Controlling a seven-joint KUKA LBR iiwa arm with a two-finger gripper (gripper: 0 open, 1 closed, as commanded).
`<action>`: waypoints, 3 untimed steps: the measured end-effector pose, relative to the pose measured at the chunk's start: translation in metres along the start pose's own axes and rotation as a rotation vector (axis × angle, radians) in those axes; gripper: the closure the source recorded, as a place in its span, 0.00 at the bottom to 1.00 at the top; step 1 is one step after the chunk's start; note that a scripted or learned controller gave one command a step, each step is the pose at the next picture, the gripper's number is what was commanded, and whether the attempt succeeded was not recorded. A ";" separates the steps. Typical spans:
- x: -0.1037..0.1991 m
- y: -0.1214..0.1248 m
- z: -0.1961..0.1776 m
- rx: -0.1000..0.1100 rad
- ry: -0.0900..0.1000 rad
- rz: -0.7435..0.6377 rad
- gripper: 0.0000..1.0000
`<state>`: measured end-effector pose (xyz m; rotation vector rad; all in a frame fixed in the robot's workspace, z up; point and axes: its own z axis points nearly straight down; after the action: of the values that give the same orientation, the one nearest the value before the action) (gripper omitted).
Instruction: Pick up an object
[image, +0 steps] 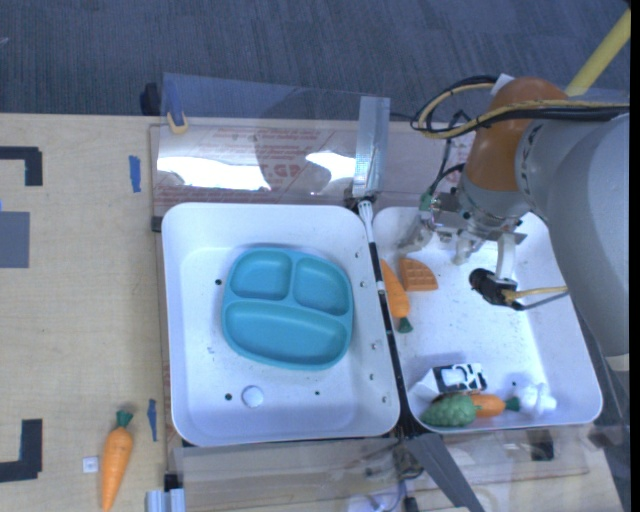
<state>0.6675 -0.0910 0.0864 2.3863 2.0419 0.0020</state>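
My gripper (437, 241) hangs over the back of the right bin (560, 340), its two fingers spread apart and open with nothing between them. Just in front of it lies an orange wedge (420, 275). An orange carrot (393, 291) rests against the divider at the bin's left wall. At the bin's front edge sit a black-and-white block (460, 378), a green leafy toy (450, 411), a small orange piece (488, 405) and a white item (536, 400).
The left bin (190, 250) holds a blue divided plate (288, 306) and a small white disc (252, 397). A toy carrot (117, 455) lies on the bench outside the bins at the front left. A clear panel (260, 150) stands behind the left bin.
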 end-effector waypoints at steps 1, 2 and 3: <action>0.001 -0.001 0.001 0.003 0.000 -0.073 0.00; 0.002 0.001 -0.013 -0.004 0.000 -0.075 1.00; 0.002 0.001 -0.012 -0.002 0.000 -0.075 0.00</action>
<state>0.6689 -0.0889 0.0981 2.3069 2.1282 0.0035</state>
